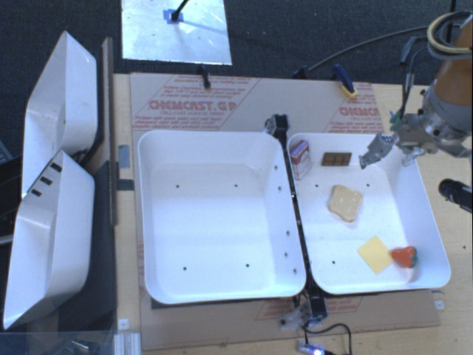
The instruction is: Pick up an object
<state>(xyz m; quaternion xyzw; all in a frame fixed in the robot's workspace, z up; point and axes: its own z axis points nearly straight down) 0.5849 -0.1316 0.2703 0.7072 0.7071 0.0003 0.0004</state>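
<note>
While the grey two-finger gripper [378,152] hangs over the far right edge of the right-hand shallow white bin [431,220], whether its fingers are parted or closed cannot be told, and nothing shows between them. Its grey arm with the orange band [452,87] slants in from the right. "CHEMCAST GP" is printed in red on the brown board [194,103]; a small red-and-white carton [299,158], a dark brown chocolate bar [337,159], a tan bread slice [345,203], a yellow cheese square [375,254] and a red-orange toy [404,257] lie in that bin.

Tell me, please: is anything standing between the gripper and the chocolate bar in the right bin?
Nothing visible does. The gripper hangs over the right bin's upper edge, and the chocolate bar lies just to its left on bare bin floor. The small milk carton stands beyond the bar, not between.
</note>
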